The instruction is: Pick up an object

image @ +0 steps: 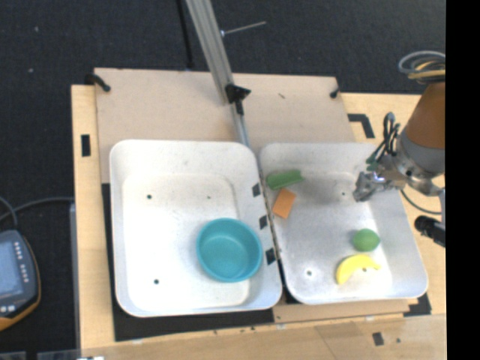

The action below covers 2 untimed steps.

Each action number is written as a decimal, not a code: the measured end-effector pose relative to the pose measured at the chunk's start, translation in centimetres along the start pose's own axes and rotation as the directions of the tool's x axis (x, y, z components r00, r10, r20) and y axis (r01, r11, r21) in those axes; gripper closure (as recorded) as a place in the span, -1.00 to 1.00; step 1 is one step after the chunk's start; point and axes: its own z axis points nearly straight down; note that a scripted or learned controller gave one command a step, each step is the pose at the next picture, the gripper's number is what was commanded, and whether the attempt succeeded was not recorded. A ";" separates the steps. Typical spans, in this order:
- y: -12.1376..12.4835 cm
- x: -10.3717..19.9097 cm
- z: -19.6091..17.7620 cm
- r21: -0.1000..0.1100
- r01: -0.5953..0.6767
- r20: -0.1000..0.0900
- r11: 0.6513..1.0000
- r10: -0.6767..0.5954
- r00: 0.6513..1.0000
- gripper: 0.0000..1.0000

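The right bin [322, 276] holds a green oblong piece [284, 178] and an orange block [283, 203] near its left wall. A green ball [366, 239] and a yellow banana [355, 268] lie toward its front right. A blue bowl [229, 249] sits in the left bin [150, 201]. My gripper [365, 187] hangs over the right bin's upper right part, above and apart from the green ball. Nothing shows between its fingers.
A slanted metal pole [214, 47] runs from the top of the view down to the gap between the bins. A handheld device [15, 272] lies at the far left, off the bench. Cables [420, 64] loop at the upper right.
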 end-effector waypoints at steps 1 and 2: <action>0.1 -0.1 -2.6 0.000 0.004 0.000 1.000 -0.004 1.000 1.00; 0.6 4.7 -2.2 0.004 0.009 -0.003 1.000 -0.009 1.000 1.00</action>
